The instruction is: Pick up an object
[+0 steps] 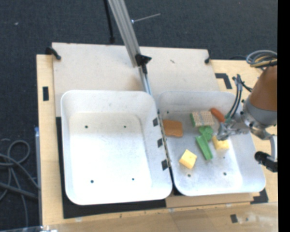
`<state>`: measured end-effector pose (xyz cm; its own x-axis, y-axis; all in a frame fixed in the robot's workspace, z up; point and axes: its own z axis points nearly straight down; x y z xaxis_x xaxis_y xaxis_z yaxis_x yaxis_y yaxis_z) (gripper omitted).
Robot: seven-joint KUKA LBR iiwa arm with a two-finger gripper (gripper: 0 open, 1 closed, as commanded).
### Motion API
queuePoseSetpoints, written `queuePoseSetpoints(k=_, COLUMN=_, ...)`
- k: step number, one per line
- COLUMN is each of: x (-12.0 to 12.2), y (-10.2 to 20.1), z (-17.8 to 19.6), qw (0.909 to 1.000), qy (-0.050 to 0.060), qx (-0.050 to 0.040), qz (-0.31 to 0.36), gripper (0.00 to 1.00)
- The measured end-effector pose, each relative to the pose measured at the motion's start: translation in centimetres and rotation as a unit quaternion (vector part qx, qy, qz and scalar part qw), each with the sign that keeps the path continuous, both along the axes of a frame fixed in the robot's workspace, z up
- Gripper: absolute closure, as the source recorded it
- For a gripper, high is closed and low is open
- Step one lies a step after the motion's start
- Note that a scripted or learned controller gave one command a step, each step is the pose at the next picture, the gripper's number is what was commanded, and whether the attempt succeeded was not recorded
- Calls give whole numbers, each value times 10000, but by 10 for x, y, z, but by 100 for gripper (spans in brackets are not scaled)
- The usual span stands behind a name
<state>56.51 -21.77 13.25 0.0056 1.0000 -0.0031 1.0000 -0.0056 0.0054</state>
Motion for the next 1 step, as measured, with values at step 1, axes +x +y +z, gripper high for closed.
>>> queuePoseSetpoints(k=1, x=1, y=-8, z=63, qw=10000, qy=-14, qx=-4, qz=6, gripper=100)
